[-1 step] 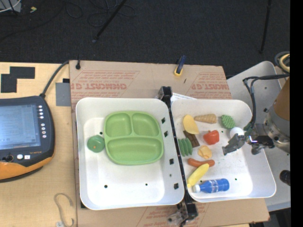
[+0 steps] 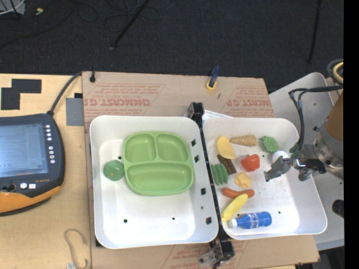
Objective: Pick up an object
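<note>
The right bin (image 2: 305, 217) holds several toy foods: a yellow slice (image 2: 226, 147), a tan cone (image 2: 242, 140), a green knobbly piece (image 2: 270, 144), a red pepper (image 2: 251, 162), a brown block (image 2: 228, 165), a green ridged piece (image 2: 219, 174), a small yellow piece (image 2: 243, 180), a red sausage (image 2: 238, 193), a banana (image 2: 234, 206) and a blue-and-white bottle (image 2: 252, 220). My gripper (image 2: 276, 169) reaches in from the right and hangs low over the bin's right half, just right of the red pepper and below the green knobbly piece. Nothing is visibly held.
The left bin (image 2: 106, 217) carries a green divided plate (image 2: 158, 163) and a green ball (image 2: 113, 170) beside it. A tablet controller (image 2: 25, 156) lies at the far left. A black divider clamp (image 2: 196, 112) sits between the bins.
</note>
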### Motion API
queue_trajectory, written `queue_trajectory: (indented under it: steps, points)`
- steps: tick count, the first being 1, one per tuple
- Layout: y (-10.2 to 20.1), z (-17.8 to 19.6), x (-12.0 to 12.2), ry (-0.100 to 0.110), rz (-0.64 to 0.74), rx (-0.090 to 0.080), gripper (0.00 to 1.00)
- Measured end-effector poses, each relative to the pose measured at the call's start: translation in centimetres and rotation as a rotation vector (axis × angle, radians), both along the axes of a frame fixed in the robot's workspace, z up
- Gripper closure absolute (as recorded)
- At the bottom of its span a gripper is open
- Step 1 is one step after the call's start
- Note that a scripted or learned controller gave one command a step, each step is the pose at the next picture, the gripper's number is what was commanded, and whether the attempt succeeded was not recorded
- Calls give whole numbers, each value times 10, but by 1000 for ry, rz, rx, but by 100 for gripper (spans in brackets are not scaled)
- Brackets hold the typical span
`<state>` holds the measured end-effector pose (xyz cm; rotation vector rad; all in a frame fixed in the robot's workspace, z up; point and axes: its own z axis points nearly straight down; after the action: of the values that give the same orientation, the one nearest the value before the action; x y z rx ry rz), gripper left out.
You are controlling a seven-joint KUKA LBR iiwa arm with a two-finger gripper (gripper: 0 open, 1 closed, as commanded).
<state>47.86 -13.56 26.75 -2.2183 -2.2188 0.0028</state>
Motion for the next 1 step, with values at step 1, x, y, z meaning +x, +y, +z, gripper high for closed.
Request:
queue_trajectory:
  steps: [1]
  points:
    - [11,-49,-2,4,2,1,0]
